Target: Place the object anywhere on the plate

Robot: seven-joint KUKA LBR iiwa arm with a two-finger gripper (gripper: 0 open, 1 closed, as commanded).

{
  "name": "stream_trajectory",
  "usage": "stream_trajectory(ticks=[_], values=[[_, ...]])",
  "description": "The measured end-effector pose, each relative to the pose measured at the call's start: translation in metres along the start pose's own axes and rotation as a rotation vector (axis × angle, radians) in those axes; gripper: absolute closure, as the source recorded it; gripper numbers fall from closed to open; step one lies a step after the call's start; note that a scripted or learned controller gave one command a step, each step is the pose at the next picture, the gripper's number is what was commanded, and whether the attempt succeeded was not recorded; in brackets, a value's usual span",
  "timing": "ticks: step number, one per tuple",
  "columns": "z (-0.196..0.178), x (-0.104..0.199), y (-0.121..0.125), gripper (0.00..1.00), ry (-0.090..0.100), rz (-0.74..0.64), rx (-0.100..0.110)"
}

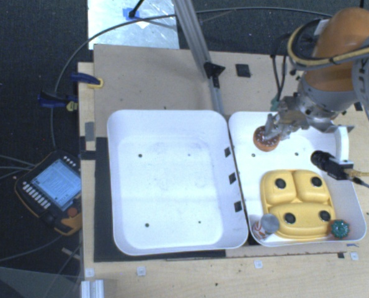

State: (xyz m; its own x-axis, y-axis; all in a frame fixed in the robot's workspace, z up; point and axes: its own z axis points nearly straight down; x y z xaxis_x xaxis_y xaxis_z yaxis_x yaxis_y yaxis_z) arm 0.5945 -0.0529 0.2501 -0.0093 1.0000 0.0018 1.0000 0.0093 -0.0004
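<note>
near the front of the right bin (358, 225) lie one grey lump (268, 223), one teal ball (340, 229) and one yellow plate (299, 203) with three compartments. farther back, the jaws (271, 131) touch a small brown object (266, 140); whether they pinch it i cannot tell. no readable writing.

- I'm in a robotics lab, not a home.
- My bench (153, 79): bare board w/ two white bins (165, 179).
- Teach pendant (51, 191) lies at the left, cables trailing on dark carpet.
- Clamps (79, 89) grip the bench edge.
</note>
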Motion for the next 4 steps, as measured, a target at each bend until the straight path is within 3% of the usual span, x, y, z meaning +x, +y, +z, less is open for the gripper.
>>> stream_trajectory(ticks=[3, 4], values=[[0.011, 0.147, -0.035, 1.00, 0.000, -0.001, 0.001], [0.011, 0.144, -0.035, 0.00, -0.001, 0.005, 0.000]])
